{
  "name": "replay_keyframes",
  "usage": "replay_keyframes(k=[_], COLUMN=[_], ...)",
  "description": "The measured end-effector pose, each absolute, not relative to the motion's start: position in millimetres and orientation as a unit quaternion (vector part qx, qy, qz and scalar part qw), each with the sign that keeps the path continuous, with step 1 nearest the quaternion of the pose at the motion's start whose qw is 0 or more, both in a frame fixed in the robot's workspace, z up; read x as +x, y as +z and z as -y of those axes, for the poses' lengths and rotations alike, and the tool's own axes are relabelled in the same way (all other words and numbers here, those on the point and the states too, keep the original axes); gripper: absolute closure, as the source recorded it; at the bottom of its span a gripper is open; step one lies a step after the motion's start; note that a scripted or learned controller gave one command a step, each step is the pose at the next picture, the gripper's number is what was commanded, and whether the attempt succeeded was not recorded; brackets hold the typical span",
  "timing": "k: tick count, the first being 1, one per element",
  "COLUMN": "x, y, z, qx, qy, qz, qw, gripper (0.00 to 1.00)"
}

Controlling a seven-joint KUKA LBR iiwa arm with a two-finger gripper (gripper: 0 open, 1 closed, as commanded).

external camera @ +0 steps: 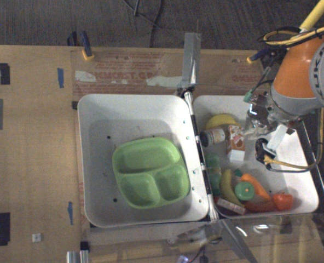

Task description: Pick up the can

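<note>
The arm (299, 73) rises closest to the lens, its orange band over the right bin's (311, 193) far corner. Then, from the left: the left bin (88, 147) holds a green divided plate (150, 171) and plays no part in this task. Just past the divider, in the right bin's upper-left part, lies what I take to be the can (217, 136), a small cylinder on its side, dark end toward the divider (the label is too blurred to read). It lies just below a yellow fruit (221, 120) and touches a small carton (236, 138) on its right. Right of that hangs the gripper (254, 126), near the can but beside it, not over it; whether it is spread or closed I cannot tell. Nothing is lifted, so the pick looks wholly undone: approach, closing and lift all remain.
</note>
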State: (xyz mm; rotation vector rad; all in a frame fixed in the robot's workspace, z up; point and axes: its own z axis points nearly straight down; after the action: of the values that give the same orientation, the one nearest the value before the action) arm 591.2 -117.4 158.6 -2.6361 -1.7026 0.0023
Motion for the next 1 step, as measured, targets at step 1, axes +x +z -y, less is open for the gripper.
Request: replay_keyframes(k=[1], x=[568.1], y=[368.8], z=[180.3], qx=[-0.752], qy=[-0.0005], qz=[0.659], qw=[-0.002], gripper=[1.00])
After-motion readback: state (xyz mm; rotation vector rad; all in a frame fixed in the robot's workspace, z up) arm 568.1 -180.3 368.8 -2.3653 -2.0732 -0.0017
